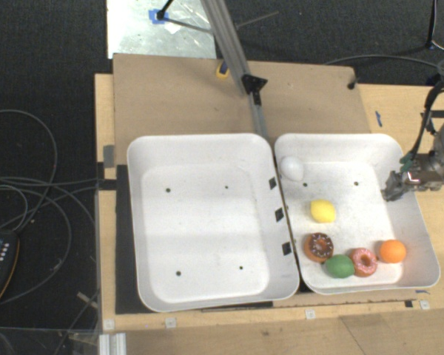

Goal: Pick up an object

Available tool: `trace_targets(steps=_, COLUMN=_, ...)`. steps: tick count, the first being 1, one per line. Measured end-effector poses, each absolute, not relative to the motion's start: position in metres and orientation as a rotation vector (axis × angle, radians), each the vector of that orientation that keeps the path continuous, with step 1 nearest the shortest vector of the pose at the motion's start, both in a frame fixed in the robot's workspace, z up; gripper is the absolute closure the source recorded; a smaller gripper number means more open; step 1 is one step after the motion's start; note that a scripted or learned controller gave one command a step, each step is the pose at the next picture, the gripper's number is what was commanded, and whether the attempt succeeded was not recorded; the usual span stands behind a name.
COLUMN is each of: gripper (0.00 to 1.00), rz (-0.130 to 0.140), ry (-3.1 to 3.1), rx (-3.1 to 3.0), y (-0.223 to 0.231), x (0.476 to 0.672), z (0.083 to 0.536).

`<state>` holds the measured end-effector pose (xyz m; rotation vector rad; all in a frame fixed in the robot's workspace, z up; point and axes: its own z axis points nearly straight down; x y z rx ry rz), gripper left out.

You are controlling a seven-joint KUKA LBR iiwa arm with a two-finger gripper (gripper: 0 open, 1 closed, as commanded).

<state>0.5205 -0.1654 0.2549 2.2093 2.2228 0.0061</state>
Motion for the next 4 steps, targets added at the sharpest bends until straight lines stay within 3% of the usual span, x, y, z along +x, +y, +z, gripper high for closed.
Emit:
trace_targets(steps=1, gripper=1.0, rz=0.004, ry=2.232, rx=2.209, y=-0.12, x=0.538, z=0.245)
trace_targets(steps=3, gripper=1.0, rz=0.003, ry=2.234, rx=2.211, y=-0.013, x=0.55, z=0.235)
trace_targets(steps=4, gripper=1.0, rz=0.007, ry=2.233, rx=2.209, y=0.036, x=0.568, z=0.244)
